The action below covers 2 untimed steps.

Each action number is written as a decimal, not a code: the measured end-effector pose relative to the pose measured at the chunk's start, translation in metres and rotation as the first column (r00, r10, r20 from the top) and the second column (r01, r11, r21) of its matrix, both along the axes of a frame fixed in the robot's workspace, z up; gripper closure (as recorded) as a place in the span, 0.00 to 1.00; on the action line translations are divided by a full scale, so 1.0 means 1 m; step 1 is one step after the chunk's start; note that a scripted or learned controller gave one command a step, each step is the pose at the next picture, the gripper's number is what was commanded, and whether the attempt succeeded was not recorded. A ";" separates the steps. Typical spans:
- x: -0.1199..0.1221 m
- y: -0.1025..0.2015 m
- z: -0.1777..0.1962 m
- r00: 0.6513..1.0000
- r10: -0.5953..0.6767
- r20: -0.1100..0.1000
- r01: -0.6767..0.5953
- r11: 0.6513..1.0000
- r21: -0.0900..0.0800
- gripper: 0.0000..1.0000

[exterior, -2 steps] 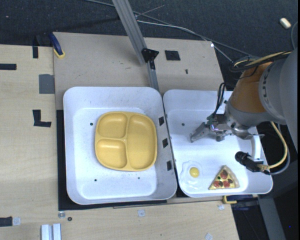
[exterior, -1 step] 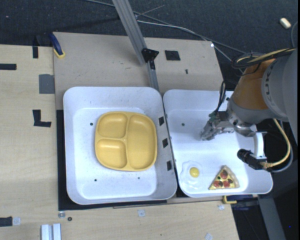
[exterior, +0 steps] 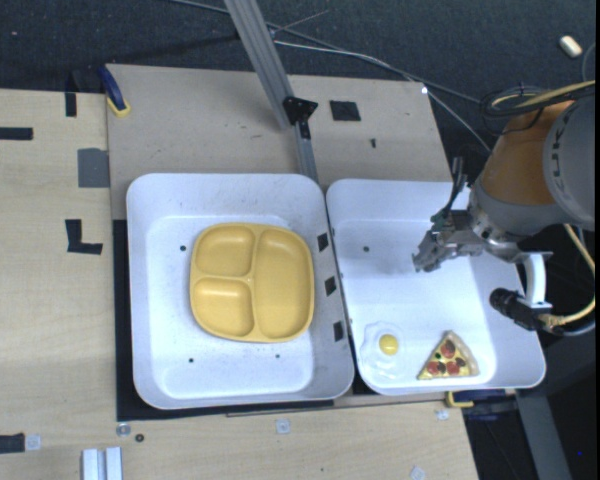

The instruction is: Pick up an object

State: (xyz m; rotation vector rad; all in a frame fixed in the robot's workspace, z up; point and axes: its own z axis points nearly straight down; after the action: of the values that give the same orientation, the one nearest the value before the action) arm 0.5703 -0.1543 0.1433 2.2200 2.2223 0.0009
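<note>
White plastic surrounds me: my gripper (exterior: 427, 258) hangs over the bare middle of the right bin (exterior: 400, 288), tilted down toward its floor. Whether I am spread or pinched I cannot tell; the dark tips blur together from this height, and nothing sits between them that I can make out.

Two candidates lie near the front of this bin. A fried egg toy (exterior: 384, 347) rests flat just beside a pizza slice toy (exterior: 448, 358), which lies near the bin's front right corner. Both look like light, stiff moulded pieces, thin and low, so I judge they would slide on the smooth floor rather than rise. The slice's straight edges seem the better place to pinch; the egg's rounded rim offers less.

In the left bin (exterior: 160, 268) lies a yellow divided plate (exterior: 252, 281), broad and shallow, probably too wide to span except at its rim.

Thickness of either toy is hard to read from above.
</note>
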 end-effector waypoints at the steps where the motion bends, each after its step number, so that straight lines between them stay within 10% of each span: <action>1: 0.000 0.000 0.063 1.000 0.001 0.002 -0.001 1.000 -0.001 1.00; 2: 0.000 0.001 0.075 1.000 0.001 0.000 -0.001 1.000 0.000 1.00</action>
State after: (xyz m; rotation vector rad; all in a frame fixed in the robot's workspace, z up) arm 0.5702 -0.1535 0.2187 2.2193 2.2229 0.0004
